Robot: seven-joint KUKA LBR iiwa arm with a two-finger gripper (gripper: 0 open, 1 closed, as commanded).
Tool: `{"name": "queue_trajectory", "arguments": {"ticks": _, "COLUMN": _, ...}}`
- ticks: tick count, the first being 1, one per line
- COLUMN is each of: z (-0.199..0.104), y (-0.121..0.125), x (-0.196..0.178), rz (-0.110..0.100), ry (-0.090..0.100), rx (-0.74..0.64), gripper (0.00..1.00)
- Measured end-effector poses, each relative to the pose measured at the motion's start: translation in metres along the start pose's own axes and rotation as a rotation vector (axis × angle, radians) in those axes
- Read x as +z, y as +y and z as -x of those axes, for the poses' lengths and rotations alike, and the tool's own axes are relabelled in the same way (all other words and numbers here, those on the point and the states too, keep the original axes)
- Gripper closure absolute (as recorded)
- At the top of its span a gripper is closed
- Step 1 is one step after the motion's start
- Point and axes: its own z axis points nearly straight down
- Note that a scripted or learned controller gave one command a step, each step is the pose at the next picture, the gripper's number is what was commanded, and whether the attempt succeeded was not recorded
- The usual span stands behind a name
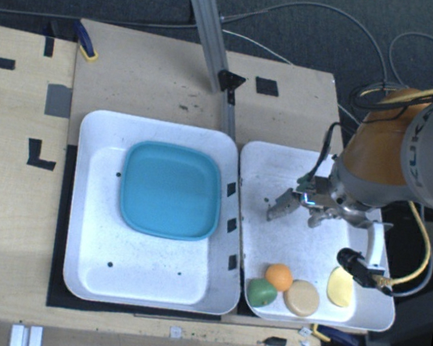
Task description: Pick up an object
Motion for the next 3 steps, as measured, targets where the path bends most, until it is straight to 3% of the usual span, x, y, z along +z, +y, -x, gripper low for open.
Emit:
{"name": "queue_trajectory", "arguments": {"ticks": 1, "z": 0.001, "y": -0.002, "x": 0.043, "rz": 0.000, "ry": 0.000, "rx": 0.000, "gripper": 0.00}}
{"name": "queue_trajectory", "arguments": {"ticks": 2, "z": 0.001, "y": -0.002, "x": 0.031, "rz": 0.003, "ry": 0.000, "rx": 0.000, "gripper": 1.00}}
{"name": "queue_trajectory", "arguments": {"ticks": 3, "z": 0.010, "y": 0.002, "x": -0.017, "rz": 0.006, "ry": -0.001, "rx": 0.001, "gripper": 1.00}}
